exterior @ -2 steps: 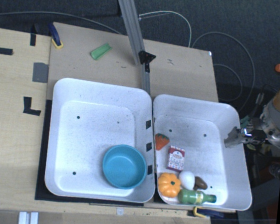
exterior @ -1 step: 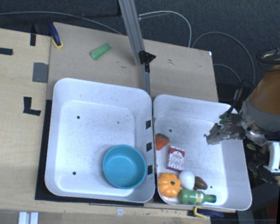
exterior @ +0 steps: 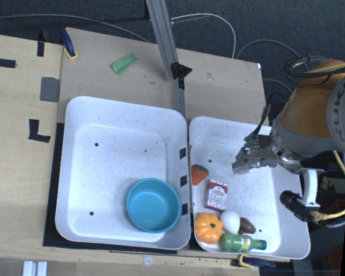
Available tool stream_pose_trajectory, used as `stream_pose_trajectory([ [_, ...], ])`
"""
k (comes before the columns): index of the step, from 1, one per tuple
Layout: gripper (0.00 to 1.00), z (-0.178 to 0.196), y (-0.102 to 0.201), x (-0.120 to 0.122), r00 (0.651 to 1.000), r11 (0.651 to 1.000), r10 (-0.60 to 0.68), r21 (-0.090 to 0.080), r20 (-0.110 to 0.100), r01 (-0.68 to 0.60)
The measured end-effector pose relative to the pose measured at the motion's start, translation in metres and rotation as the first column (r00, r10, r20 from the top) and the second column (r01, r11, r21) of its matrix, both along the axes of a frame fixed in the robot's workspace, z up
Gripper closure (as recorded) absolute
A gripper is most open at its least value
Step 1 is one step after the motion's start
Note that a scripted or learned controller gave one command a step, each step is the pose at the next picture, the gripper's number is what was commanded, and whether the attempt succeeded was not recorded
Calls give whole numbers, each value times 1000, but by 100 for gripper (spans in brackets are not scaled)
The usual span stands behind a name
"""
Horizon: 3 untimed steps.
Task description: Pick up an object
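My gripper (exterior: 244,165) hangs over the right bin (exterior: 285,237), near its upper middle, above bare white floor. Nothing shows between its fingers. Below and left of it lie a small red strawberry-like piece (exterior: 199,174) and a red-and-white carton (exterior: 217,195). Along the bin's front edge sit an orange pumpkin (exterior: 208,227), a white egg (exterior: 230,221), a brown piece (exterior: 247,225) and a green bottle (exterior: 242,242) lying on its side. A blue bowl (exterior: 152,204) rests in the left bin (exterior: 86,131), at its front right.
A grey pole (exterior: 164,31) slants down to the divider between the bins. A green block (exterior: 123,63) and a blue-yellow clamp (exterior: 68,44) lie on the bench behind the left bin. Cables trail behind the right bin.
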<state>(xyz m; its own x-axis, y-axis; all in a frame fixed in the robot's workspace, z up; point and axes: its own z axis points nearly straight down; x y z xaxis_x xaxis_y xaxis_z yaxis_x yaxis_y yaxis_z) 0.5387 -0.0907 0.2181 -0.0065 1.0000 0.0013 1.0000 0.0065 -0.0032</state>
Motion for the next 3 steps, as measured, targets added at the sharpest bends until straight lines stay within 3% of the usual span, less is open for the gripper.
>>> stream_pose_trajectory([
  [1, 100, 7, 58, 4, 1000, 1000, 2, 1, 2, -2],
  [3, 100, -2, 167, 38, 1000, 1000, 1, 0, 1, -1],
])
